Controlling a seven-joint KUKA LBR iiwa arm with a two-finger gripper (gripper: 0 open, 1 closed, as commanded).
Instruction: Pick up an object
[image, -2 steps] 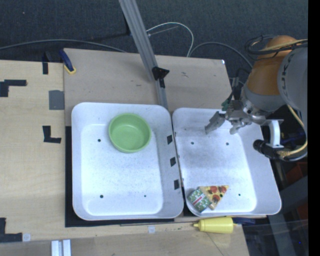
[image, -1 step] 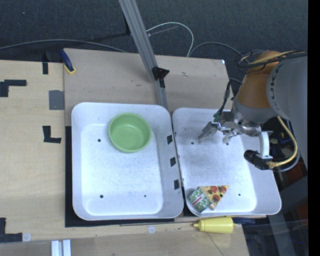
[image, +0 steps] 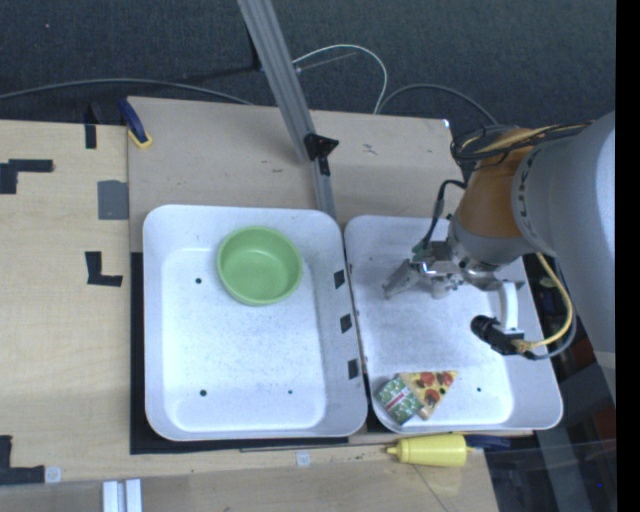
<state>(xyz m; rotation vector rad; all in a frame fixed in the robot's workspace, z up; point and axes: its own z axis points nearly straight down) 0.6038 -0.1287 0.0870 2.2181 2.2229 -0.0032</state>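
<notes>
My gripper (image: 418, 286) hangs over the upper middle of the right bin (image: 520, 400). Its two grey fingers are spread open, and only the white bin floor shows between them. A flat pizza-slice toy (image: 432, 383) lies in that bin's front left corner, beside a small green packet (image: 398, 398), well in front of the gripper. A green bowl (image: 260, 265) stands upright in the upper part of the left bin (image: 180, 400), far left of the gripper.
A yellow squeeze bottle (image: 433, 451) lies on the bench just outside the right bin's front rim. A slanted metal pole (image: 290, 95) rises from between the bins at the back. Cables (image: 550, 320) loop by the wrist on the right.
</notes>
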